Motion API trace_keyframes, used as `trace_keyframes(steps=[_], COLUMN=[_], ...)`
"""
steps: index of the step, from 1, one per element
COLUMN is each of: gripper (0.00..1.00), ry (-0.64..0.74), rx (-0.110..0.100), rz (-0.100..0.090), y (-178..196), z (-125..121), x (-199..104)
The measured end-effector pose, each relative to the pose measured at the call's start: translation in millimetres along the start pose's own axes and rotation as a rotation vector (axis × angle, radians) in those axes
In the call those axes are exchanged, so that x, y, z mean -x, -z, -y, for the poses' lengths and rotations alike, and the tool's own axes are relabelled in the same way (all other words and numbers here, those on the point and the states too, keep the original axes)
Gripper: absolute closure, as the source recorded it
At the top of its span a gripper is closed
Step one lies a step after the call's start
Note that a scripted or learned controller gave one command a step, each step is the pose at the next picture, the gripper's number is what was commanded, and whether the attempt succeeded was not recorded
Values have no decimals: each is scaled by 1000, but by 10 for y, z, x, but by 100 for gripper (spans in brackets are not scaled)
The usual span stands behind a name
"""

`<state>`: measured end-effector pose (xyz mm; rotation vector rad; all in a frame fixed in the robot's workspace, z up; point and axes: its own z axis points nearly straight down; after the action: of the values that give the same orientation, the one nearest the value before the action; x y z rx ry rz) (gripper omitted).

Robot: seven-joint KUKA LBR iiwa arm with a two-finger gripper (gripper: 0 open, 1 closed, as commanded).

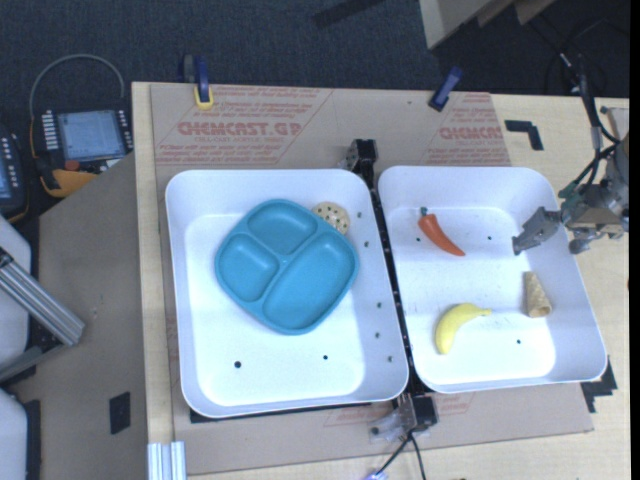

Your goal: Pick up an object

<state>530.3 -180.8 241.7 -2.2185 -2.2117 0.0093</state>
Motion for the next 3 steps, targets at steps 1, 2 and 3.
trace_keyframes(steps=[1, 2, 3], gripper=[0, 0, 0], ry=[3, 3, 3], rx=[11, 5, 4], rz=[3, 0, 0], y=[55, -418, -855], z=[-23, 66, 42], x=[-3, -6, 18])
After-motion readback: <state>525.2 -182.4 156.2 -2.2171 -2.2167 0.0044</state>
